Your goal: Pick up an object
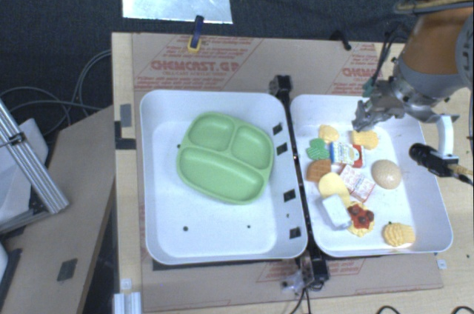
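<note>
Several toy foods lie in the right bin (429,157). Among them are a yellow piece (364,139), another yellow piece (328,133), a green leafy piece (318,149), a small carton (345,152), a beige bun (386,173) and a yellow corn piece (398,233). My gripper (366,118) hangs over the bin's far part, just above the first yellow piece. I see nothing held in it.
A green divided plate (226,157) lies in the left bin (159,231). A black divider (289,157) with clips runs between the bins. A black and white fixture (437,155) juts in at the right bin's right wall. Cables (89,75) lie left of the bench.
</note>
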`<state>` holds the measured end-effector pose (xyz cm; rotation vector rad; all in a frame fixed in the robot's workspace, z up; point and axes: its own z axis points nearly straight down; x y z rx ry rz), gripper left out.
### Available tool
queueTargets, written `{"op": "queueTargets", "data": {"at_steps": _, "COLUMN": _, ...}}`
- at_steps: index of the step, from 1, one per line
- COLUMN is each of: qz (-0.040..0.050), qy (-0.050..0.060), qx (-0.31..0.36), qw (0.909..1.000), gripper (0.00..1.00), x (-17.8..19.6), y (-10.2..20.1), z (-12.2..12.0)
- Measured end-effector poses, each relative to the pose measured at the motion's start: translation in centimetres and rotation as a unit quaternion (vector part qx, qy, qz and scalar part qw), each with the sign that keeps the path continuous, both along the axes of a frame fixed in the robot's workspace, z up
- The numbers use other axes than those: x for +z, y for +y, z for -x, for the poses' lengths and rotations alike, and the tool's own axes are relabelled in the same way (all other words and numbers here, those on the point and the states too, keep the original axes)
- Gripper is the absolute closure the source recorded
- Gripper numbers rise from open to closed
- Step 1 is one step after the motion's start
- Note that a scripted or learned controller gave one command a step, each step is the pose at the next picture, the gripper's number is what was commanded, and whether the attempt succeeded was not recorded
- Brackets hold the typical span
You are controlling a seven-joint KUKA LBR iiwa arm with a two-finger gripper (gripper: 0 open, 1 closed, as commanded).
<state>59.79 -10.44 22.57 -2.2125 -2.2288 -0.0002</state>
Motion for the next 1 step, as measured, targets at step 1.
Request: {"op": "queueTargets", "data": {"at_steps": 1, "qz": -0.0006, "qy": 0.0, "qx": 0.0, "qw": 1.0, "gripper": 1.0, "x": 0.54, "y": 4.07, "z": 2.87}}
